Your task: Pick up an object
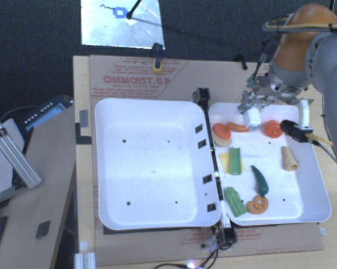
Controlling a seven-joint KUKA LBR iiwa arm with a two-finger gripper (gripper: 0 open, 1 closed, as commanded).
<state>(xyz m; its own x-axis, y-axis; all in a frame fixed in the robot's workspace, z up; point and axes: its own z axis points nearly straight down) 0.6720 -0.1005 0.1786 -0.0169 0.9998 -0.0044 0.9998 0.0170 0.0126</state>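
Smooth plastic toy food (235, 161) lying in the right bin (319, 200). Gripper (251, 115) above the bin's far edge. Cardboard (140, 78) under the bin.

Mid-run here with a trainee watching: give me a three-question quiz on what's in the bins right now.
1. True or false: all the toy foods lie in the right bin.
2. What lies nearest the gripper? A) dark green pepper B) orange carrot C) tan cone
3. Fill in: the round orange slice sits near the bin's ____ edge, by the camera.

Key: 1 true; 2 B; 3 front.
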